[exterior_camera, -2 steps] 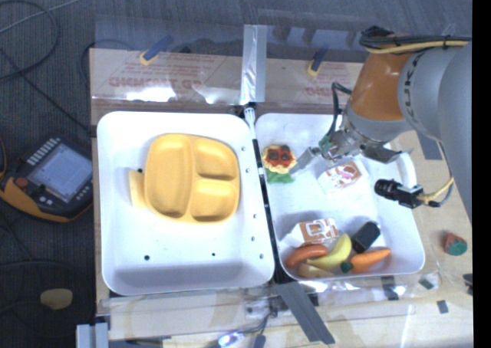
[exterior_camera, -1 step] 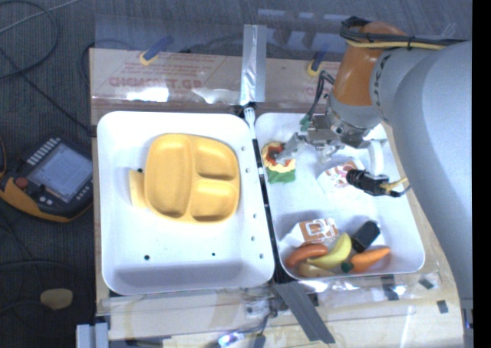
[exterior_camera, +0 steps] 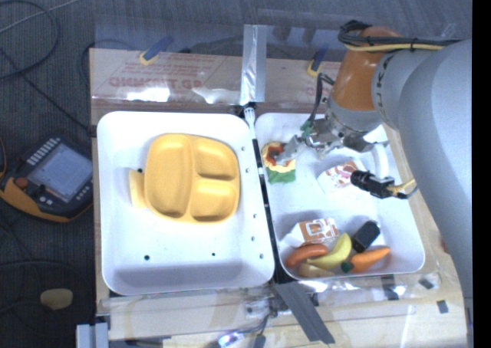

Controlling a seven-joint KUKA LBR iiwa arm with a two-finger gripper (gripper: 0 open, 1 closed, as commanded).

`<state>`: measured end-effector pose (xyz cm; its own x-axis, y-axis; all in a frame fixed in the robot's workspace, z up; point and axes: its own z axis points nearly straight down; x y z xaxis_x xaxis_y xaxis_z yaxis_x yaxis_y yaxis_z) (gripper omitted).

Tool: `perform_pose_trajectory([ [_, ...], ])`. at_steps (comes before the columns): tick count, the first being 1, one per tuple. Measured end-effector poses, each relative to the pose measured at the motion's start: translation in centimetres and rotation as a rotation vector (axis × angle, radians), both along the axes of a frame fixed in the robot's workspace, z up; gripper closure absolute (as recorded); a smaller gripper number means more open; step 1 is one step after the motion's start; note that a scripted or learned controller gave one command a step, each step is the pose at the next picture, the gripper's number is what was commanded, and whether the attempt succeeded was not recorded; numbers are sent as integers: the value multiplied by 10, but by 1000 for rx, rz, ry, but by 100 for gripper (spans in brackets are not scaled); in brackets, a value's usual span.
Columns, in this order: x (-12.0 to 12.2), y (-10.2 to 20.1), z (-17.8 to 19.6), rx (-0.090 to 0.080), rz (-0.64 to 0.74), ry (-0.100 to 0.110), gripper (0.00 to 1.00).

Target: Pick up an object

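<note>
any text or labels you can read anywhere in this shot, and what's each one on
Nothing here can be read with confidence.
Cardboard sheet behind the bins: a line of red print under the plastic, too blurred to quote.
Small snack packet in the right bin: a printed face, too small to read.
White wrapper in the right bin: red marks, illegible.
Handheld pendant on the floor: a lit screen, its contents too small to read.

Robotics lab, taped cardboard bench (exterior_camera: pixel 176 70), teach pendant (exterior_camera: pixel 54 178), floor cables (exterior_camera: pixel 31 21)
</note>
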<state>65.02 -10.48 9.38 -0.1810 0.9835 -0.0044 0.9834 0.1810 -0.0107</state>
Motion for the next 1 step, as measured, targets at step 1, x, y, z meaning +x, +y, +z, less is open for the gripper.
perform_pose_trajectory([
  [1,-1,5,14,12,7,18,100],
])
